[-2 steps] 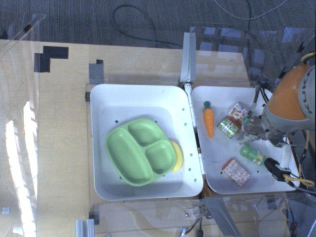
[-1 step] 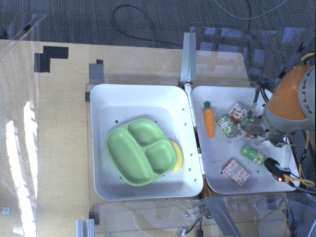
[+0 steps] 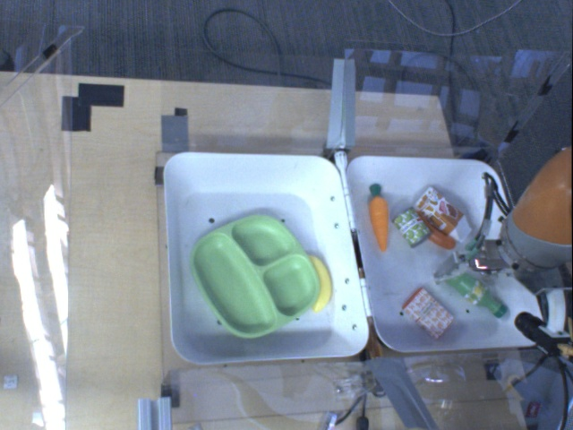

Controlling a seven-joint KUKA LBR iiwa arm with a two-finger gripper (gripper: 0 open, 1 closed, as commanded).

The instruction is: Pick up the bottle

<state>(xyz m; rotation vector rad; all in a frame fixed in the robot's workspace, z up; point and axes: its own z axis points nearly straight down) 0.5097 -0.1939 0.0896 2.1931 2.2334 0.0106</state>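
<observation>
The bottle (image 3: 481, 297) is small, clear green with a green cap, and lies on its side near the front right of the right bin (image 3: 394, 316). My gripper (image 3: 474, 262) hangs over the bottle's upper left end, reaching in from the right under the orange band of the arm (image 3: 546, 209). The wrist hides where the gripper meets the bottle. Whether it touches the bottle is unclear.
The right bin also holds a carrot (image 3: 380, 222), a green carton (image 3: 410, 227), a red and white carton (image 3: 439, 209) and a red patterned box (image 3: 427, 312). In the left bin (image 3: 206, 182) a green divided plate (image 3: 255, 271) lies over a yellow object (image 3: 322, 283).
</observation>
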